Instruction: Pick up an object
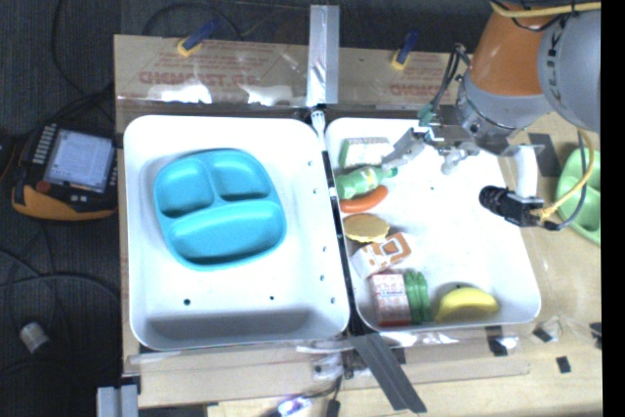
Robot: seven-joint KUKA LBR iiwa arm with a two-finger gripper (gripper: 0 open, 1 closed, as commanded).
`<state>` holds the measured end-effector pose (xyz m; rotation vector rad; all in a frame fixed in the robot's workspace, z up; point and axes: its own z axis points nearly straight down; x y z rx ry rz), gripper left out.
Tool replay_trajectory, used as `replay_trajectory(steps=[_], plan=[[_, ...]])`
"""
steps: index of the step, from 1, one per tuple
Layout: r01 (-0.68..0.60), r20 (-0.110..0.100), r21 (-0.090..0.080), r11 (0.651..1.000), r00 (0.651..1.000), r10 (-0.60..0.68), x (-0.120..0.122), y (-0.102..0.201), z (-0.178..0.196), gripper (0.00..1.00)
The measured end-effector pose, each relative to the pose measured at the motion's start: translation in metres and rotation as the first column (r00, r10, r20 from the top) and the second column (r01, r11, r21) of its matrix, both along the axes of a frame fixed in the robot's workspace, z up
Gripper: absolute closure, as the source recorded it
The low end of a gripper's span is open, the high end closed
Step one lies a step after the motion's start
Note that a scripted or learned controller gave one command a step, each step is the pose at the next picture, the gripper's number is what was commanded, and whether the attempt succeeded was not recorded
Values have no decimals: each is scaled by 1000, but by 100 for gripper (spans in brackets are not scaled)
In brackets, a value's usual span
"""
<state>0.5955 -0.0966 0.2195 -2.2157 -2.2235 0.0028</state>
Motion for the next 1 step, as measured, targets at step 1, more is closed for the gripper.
replay_trajectory(steps=[1], plan=[[259,11,1,966,966,-259,-54,-20,-130,0]])
